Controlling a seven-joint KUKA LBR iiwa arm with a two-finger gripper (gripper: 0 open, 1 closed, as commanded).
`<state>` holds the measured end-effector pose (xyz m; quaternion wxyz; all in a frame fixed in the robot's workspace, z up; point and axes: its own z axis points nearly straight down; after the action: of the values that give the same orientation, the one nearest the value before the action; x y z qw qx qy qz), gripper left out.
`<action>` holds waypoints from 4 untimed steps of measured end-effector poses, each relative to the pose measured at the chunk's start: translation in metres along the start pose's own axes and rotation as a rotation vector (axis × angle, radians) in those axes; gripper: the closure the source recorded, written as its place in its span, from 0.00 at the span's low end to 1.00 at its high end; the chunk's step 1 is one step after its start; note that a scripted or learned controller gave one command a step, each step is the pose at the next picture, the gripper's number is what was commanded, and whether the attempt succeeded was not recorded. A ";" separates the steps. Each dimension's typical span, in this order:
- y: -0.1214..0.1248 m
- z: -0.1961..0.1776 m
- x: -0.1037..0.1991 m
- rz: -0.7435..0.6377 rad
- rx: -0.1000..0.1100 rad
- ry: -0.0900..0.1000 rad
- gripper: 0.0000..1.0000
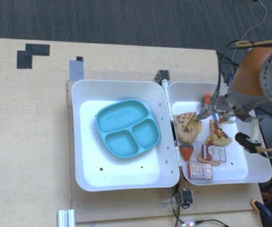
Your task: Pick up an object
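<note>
Wooden bench (27, 126) holds two white bins. Left bin (79, 141) contains a blue divided plate (127, 127). Right bin (258, 171) holds crowded toy food (206, 148), the gripper (210, 109) low beside it; finger spacing cannot be told.

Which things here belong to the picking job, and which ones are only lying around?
Job:
gripper
right bin
waffle piece
strawberry
pizza slice
red-and-white box

Lying about:
left bin
blue divided plate
black tape marks
cables
</note>
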<state>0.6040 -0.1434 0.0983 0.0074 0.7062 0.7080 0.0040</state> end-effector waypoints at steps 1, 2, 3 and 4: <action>0.002 -0.012 -0.001 -0.001 -0.005 -0.002 1.00; 0.002 -0.012 0.000 -0.001 -0.004 -0.002 0.00; 0.003 -0.023 0.000 -0.004 -0.008 -0.002 1.00; 0.003 -0.023 0.000 -0.004 -0.008 -0.002 0.00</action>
<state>0.6068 -0.1431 0.1210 0.0109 0.7048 0.7093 0.0062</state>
